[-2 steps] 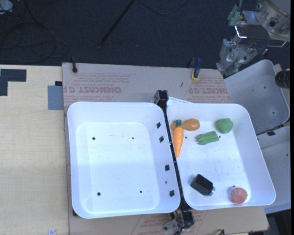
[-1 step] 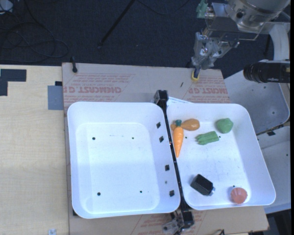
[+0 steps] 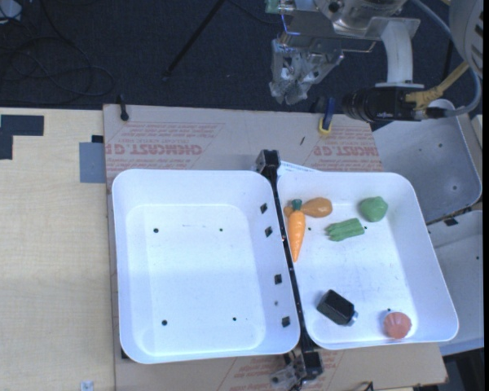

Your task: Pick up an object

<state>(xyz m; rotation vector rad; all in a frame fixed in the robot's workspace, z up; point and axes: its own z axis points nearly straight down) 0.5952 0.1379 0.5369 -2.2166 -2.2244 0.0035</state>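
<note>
Hovering at the frame's top, my claw, grip state unclear, may overshoot the carrot against the divider.

Grey metal arm showing at the bench's far side

The arm is wearing a rounded silver-grey housing, its gripper is looking like a dark cluster of metal parts, and a yellow cable is trailing beside a white link.
</note>
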